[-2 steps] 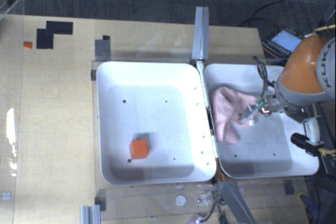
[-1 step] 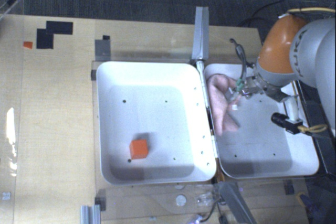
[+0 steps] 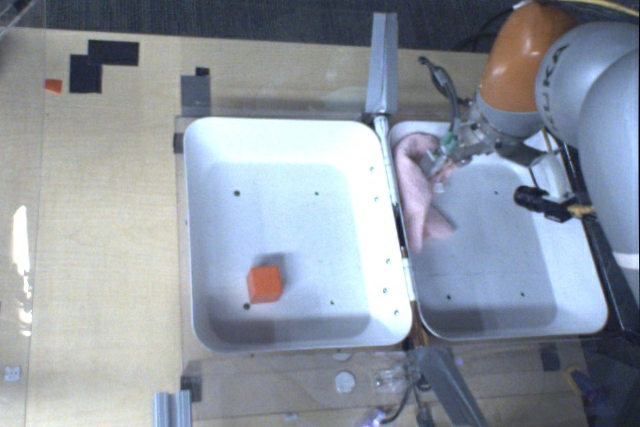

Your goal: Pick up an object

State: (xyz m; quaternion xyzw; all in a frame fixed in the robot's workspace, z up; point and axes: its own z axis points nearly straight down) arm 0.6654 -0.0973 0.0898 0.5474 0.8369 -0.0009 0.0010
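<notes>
Jaws [image 3: 443, 158] low at right bin's [image 3: 520, 320] upper-left corner, touching pink cloth [image 3: 415, 190]; spread or pinching, cannot tell. Cloth draped along left wall, long axis running toward near edge. Orange cube [image 3: 265, 284] well apart, left bin [image 3: 285, 130].

Two shallow white bins side by side: left bin [image 3: 200, 215] and right bin [image 3: 560, 315]. One orange cube [image 3: 265, 284] in the left bin. One pink cloth [image 3: 415, 190] in the right bin. One grey arm [image 3: 590, 85], one gripper [image 3: 445, 158]. One small orange marker [image 3: 53, 86] and two black patches [image 3: 100, 62] on the bench.
</notes>
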